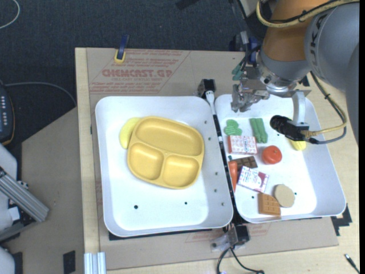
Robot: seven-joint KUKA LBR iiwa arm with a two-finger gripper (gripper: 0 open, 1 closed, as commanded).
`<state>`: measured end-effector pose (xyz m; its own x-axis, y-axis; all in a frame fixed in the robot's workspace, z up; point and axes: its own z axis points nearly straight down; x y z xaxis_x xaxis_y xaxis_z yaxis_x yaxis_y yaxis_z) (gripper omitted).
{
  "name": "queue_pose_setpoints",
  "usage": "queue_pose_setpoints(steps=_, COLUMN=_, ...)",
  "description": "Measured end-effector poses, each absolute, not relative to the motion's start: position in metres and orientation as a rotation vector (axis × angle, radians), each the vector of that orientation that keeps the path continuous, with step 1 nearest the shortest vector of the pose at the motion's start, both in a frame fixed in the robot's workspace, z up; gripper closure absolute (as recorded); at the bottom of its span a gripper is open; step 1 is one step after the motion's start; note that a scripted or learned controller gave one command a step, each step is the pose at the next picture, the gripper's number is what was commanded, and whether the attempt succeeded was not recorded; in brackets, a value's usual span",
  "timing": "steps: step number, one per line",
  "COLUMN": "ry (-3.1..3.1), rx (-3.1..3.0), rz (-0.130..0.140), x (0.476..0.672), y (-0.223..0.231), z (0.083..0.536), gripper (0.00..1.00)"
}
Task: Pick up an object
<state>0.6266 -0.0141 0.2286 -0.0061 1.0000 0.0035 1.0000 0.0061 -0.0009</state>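
We see grey arm [319, 33] reaching over right bin [325, 176]. Left bin [114, 198] bears yellow divided tray [165, 151]. Gripper [244, 100] hangs above right bin's far left corner, nothing visible between tips; we cannot tell how far apart they stand. Near it: green block [259, 129], red tomato [272, 154], round cookie [284, 196], all loose on bin floor.

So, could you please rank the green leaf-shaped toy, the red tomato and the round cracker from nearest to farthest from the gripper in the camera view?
From the gripper, at the right bin's far end:
1. Green leaf-shaped toy, just below it.
2. Red tomato, mid-bin.
3. Round cracker, near the bin's front edge.
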Motion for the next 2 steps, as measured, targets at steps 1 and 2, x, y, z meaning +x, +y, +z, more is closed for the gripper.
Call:
queue_pose_setpoints(steps=1, ry=-2.219, rx=-2.222, rz=0.003, x=0.6323, y=-0.0289, z=0.218, gripper=1.0)
queue_pose_setpoints(steps=2, ry=-2.222, rx=-2.221, rz=0.0, x=0.6366, y=-0.0217, z=0.2148, gripper=1.0)
